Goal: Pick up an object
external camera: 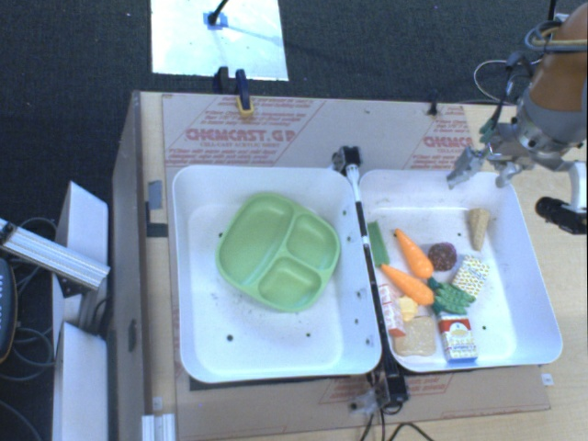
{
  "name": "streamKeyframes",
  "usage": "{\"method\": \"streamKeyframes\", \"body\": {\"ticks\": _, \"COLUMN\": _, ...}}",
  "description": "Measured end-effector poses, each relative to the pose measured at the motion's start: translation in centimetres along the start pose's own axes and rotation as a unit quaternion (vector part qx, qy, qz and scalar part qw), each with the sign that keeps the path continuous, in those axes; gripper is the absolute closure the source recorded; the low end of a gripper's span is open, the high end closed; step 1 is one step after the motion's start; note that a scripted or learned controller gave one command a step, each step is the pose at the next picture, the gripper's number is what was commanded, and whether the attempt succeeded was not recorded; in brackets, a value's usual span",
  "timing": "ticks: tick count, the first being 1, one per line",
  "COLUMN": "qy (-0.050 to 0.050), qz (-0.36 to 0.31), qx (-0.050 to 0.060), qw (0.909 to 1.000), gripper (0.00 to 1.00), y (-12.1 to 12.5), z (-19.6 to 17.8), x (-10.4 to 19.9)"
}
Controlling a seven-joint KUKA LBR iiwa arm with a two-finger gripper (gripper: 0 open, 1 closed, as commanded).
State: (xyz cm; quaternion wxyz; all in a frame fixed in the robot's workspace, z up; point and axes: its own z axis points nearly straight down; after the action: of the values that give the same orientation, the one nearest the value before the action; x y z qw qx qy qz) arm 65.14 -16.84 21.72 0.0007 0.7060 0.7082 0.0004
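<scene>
Bench, seen from above at a slant; two shallow white bins side by side on a sheet of board printed with red lettering.

Left bin [207, 343]: one light green divided plate [278, 251], three compartments, lying flat near the middle; nothing on it.

Right bin [528, 315]: a cluster of small play-food pieces, mostly toward the near and left part;
- two orange carrots, one [413, 254] higher, one [407, 285] lower, lying at a slant, close to each other;
- a green stick [378, 243] along the left wall, just beside the upper carrot;
- a dark reddish round piece [442, 255] just right of the upper carrot;
- a tan cone [479, 227] toward the far right, apart from the rest;
- a pale patterned piece [471, 274] below the round one;
- a dark green leafy piece [452, 297] touching the lower carrot's end;
- a small red and white carton [457, 338] at the near edge;
- a tan slice [416, 336] just left of the carton;
- a red and white packet [390, 306] against the left wall.

Arm: grey with orange band, entering at upper right; gripper [483, 170] over the far right corner of the right bin, above the rim, well apart from the food pieces; its two fingers [459, 173] spread wide, nothing between them. No piece is lifted; all lie in the bin.
</scene>
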Motion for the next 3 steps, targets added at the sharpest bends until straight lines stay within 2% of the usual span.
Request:
{"method": "streamKeyframes", "body": {"ticks": 1, "qy": 0.0, "qz": 0.001, "qx": 0.0, "qw": 1.0, "gripper": 0.0, "y": -3.6, "z": 13.3, "x": -3.8}}
{"method": "streamKeyframes", "body": {"ticks": 2, "qy": -0.001, "qz": 0.0, "qx": -0.002, "qw": 1.0, "gripper": 1.0, "y": -3.5, "z": 12.2, "x": -3.8}}
{"method": "streamKeyframes", "body": {"ticks": 3, "qy": 0.0, "qz": -0.001, "qx": -0.002, "qw": 1.0, "gripper": 1.0, "y": 1.8, "z": 4.2, "x": 0.4}}
